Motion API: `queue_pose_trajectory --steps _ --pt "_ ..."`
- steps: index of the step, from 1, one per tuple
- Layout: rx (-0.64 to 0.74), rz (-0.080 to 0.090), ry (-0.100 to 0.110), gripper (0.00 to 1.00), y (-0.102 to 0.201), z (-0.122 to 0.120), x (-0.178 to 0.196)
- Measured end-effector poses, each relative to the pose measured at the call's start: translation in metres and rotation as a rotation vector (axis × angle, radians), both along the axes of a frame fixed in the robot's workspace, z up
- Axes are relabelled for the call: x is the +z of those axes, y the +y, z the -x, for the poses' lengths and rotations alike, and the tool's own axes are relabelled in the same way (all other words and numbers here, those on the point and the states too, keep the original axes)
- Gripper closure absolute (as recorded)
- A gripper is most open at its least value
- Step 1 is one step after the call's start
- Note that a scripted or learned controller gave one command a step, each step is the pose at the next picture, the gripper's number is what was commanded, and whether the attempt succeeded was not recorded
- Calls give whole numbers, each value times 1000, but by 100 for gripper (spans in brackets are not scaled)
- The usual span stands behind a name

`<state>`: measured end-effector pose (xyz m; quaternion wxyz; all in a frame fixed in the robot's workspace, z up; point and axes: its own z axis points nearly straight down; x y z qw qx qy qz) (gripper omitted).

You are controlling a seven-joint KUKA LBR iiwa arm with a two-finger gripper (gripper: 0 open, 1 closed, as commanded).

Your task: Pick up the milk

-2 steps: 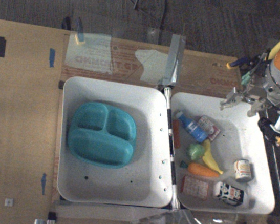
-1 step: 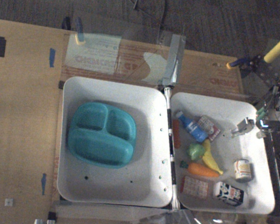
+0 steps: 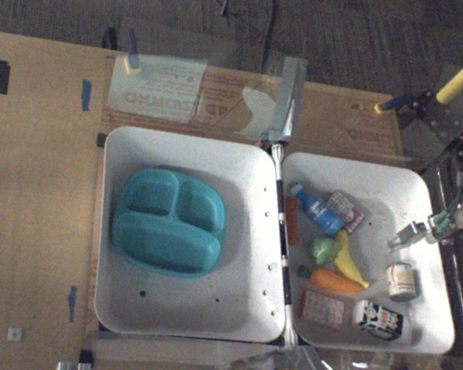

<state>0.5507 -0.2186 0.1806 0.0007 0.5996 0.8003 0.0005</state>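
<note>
Camera view shows two white bins side by side on the bench. The left bin point(image 3: 105, 290) carries a teal divided plate point(image 3: 169, 221), lying flat near its middle, well apart from the work at hand.

The right bin point(image 3: 437, 333) holds the clutter. The milk point(image 3: 380, 320), a small black-and-white carton, lies on its side near the bin's front edge, toward the front right corner. Just beside it, toward the dividing wall, lies a flat red-patterned packet point(image 3: 322, 307). A small can point(image 3: 403, 281) stands close behind the carton. An orange carrot point(image 3: 335, 281), a yellow banana point(image 3: 349, 262) and a green vegetable point(image 3: 323, 250) cluster near the bin's centre; a blue bottle point(image 3: 317, 208) and a small pouch point(image 3: 345, 210) lie toward the back.

The gripper point(image 3: 414, 232) hangs over the right side of the right bin, behind the can and apart from the carton. Its fingers appear parted, with nothing between them; it grasps no object.

Judgement: the pick is not yet made. The gripper stands on the far side of the can from the carton, so a descent from here would likely meet the can first. The carton lies flat and close to the front wall, which leaves little room for a finger on that side. Grasping across its narrower faces seems the safer course.
</note>
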Motion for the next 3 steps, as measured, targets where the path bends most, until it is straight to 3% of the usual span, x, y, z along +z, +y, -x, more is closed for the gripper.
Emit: queue_pose_trajectory --steps 1,2,3 --pt "11 2 -7 0 7 53 -93" --pt "3 8 -16 100 2 52 -81" --pt "103 1 -1 100 67 35 -9"
